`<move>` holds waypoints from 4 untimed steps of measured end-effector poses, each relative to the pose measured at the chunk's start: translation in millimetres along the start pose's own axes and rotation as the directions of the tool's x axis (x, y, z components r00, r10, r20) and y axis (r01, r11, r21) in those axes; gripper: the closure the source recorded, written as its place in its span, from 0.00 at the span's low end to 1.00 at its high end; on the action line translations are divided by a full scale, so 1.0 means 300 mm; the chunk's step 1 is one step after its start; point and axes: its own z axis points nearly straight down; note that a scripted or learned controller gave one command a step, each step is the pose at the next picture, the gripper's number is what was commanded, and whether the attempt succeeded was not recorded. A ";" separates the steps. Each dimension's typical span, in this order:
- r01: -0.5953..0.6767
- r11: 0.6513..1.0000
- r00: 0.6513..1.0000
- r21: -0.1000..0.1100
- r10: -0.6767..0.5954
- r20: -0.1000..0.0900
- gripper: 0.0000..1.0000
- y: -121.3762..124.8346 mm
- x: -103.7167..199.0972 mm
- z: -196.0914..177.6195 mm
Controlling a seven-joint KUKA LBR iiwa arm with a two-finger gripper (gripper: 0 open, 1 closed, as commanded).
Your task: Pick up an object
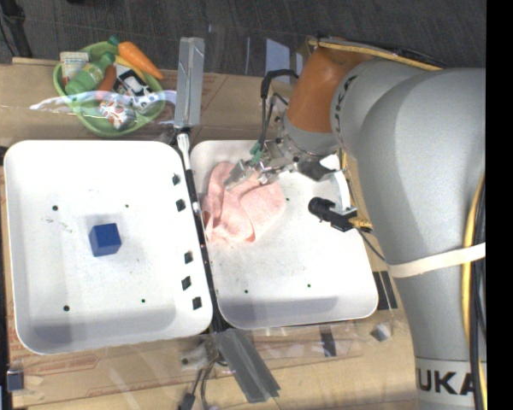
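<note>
Working right bin (325, 301), near edge first: blue cube (105, 238) sits alone in left bin (34, 314), untouched. Farther in, pink cloth (239, 207) lies crumpled in right bin. My claw (255, 169) down at cloth's far edge; finger state, cannot tell. Lift not yet done. Beyond bins, green bowl (98, 125) of toys.

The bulky grey arm (410, 186) covers the right rim and far right corner of the right-hand shallow white bin (291, 301), and runs out of the view at the bottom, where its lettering is cut short. The crumpled pink cloth (239, 207) lies partly under the metal gripper (255, 167), whose tips are too small and cluttered to read. The items heaped in the green bowl (111, 122) at the counter's far left overlap, and their labels are too small to tell.
</note>
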 end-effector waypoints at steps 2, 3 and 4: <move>0.201 0.980 0.980 -0.003 -0.201 0.000 0.00 -0.035 -0.190 0.049; 0.279 0.960 0.960 -0.004 -0.279 0.001 0.00 -0.130 -0.232 0.046; 0.376 0.927 0.927 -0.004 -0.376 0.002 0.00 -0.187 -0.157 0.048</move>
